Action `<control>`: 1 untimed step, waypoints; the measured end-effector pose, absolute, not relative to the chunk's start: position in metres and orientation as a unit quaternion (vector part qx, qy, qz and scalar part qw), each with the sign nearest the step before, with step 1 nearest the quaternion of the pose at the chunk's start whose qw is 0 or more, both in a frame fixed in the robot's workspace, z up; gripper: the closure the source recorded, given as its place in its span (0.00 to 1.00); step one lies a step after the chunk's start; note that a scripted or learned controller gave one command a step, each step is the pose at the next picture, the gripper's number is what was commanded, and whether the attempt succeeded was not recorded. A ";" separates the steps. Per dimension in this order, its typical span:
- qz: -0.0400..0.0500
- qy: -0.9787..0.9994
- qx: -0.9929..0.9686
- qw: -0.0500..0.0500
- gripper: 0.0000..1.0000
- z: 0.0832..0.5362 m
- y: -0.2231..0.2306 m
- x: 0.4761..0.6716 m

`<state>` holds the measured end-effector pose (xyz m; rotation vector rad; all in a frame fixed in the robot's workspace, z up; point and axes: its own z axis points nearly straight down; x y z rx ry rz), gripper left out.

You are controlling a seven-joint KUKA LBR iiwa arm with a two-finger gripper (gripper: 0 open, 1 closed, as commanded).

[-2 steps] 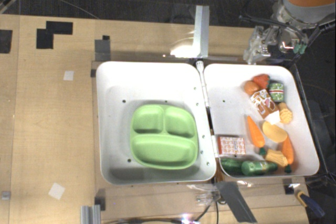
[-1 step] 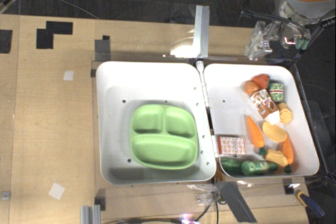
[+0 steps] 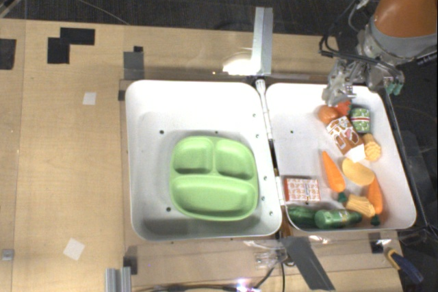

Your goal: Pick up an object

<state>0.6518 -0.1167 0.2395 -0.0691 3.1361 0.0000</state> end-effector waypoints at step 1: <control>-0.001 0.999 -0.034 0.007 1.00 0.274 -0.117 0.664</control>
